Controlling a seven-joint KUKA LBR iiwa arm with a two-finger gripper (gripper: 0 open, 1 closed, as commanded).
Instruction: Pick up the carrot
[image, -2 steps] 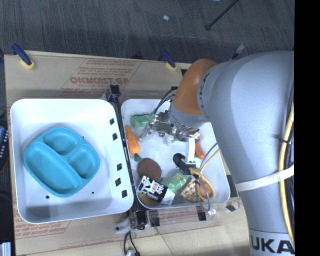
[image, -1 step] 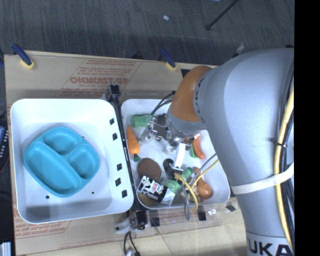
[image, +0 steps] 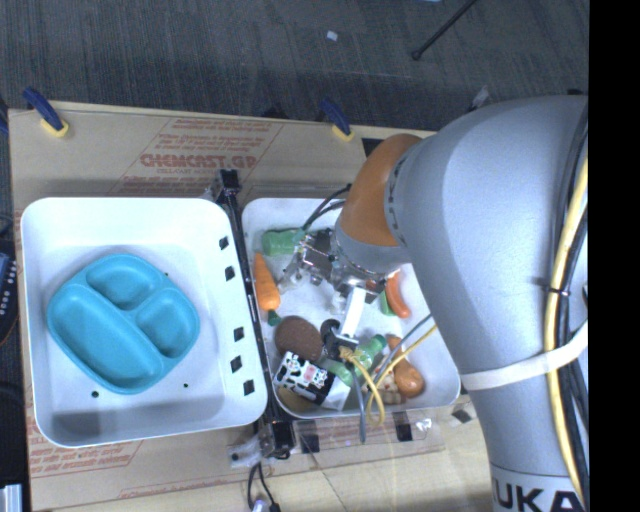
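The carrot (image: 265, 284) is a short orange piece lying lengthwise against the left wall of the right bin (image: 262, 214). My gripper (image: 325, 266) hangs low over the middle of that bin, a little to the right of the carrot and apart from it. The grey wrist with its orange band covers the gripper's upper part. Nothing shows in its grasp.
The right bin also holds a green item (image: 283, 241) at the back, a brown oval (image: 296, 336), a black-and-white box (image: 303, 377), a green piece (image: 366, 352), a red-orange piece (image: 397, 297) and a brown lump (image: 406, 379). The left bin (image: 60, 225) holds a blue divided tray (image: 122, 320).
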